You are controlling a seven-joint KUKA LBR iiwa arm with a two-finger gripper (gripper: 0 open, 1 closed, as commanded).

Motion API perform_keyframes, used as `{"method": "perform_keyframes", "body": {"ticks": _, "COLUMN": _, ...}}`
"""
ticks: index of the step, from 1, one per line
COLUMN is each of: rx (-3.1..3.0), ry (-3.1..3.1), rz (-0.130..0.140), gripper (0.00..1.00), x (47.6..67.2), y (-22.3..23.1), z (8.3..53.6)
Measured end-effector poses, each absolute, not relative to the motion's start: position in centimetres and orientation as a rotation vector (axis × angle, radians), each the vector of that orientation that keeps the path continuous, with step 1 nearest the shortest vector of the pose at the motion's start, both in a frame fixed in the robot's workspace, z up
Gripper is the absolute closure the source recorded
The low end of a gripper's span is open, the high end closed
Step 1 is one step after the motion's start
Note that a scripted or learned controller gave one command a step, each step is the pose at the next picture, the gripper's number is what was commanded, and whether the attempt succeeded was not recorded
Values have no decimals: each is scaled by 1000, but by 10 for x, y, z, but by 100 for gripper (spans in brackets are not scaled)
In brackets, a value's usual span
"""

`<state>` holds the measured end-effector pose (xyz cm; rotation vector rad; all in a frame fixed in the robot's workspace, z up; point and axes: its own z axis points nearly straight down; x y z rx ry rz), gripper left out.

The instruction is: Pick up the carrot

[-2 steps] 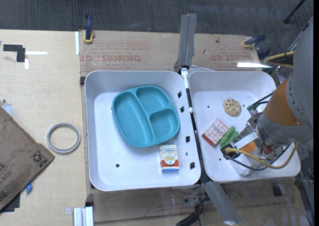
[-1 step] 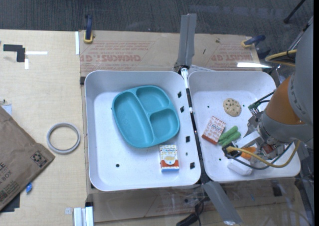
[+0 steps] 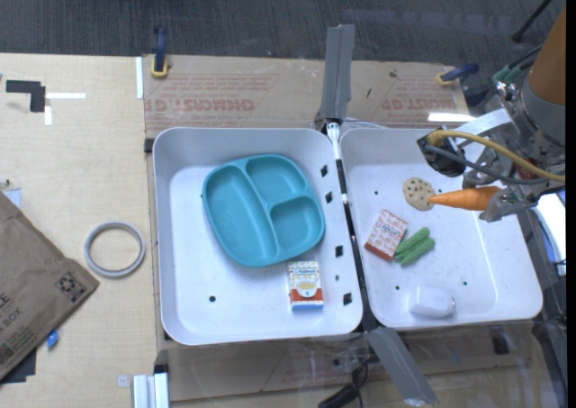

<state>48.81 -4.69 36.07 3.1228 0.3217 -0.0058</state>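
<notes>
The orange carrot hangs roughly level over the right side of the right bin, its thin tip pointing left toward a round cookie. My gripper reaches in from the right and is shut on the carrot's thick end, which sits between the fingers. The carrot looks lifted off the bin floor. The grey arm with its orange band and looping cables rises above the gripper at the right edge.
Lying in the right bin are a red-and-white packet, a green pea pod and a white block. The left bin holds a teal divided plate and a small carton. A tape ring lies on the bench.
</notes>
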Motion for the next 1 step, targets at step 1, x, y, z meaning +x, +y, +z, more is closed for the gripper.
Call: {"method": "perform_keyframes", "body": {"ticks": 1, "rx": 3056, "ry": 733, "rz": -12, "gripper": 100, "x": 499, "y": -10, "z": 230}}
